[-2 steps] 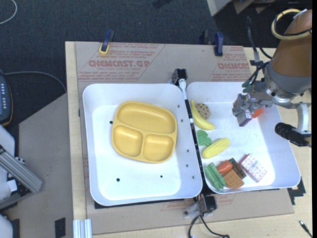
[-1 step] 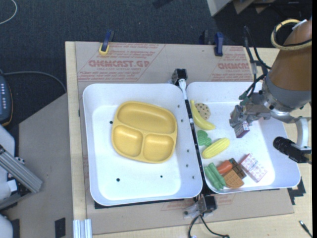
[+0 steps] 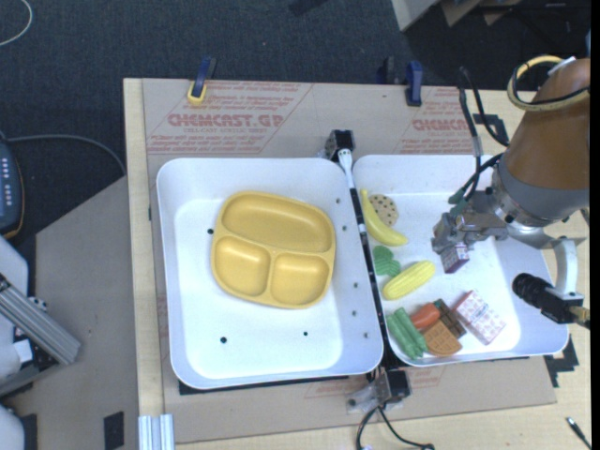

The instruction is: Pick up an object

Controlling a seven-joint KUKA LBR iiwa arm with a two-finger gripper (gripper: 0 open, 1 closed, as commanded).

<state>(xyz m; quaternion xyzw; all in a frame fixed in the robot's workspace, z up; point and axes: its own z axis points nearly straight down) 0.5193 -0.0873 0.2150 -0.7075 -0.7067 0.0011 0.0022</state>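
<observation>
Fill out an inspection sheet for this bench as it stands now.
Surface: cardboard-covered bench bearing a left bin and a right bin, side by side.
Job's things: banana, corn cob, green piece, orange piece, pink-and-white packet, all in the right bin.
Clutter: yellow divided plate in the left bin.
Hand: hand over the right bin, above the toys; grip unclear.
Cables: black cables by the arm; wire at the front edge.
Surroundings: dark carpet; two clamps on the back edge.

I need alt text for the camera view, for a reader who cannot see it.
A robot arm reaches from the right, its claw over the right white bin, which holds a banana, corn and other toy food. The left bin holds a yellow divided plate.
</observation>
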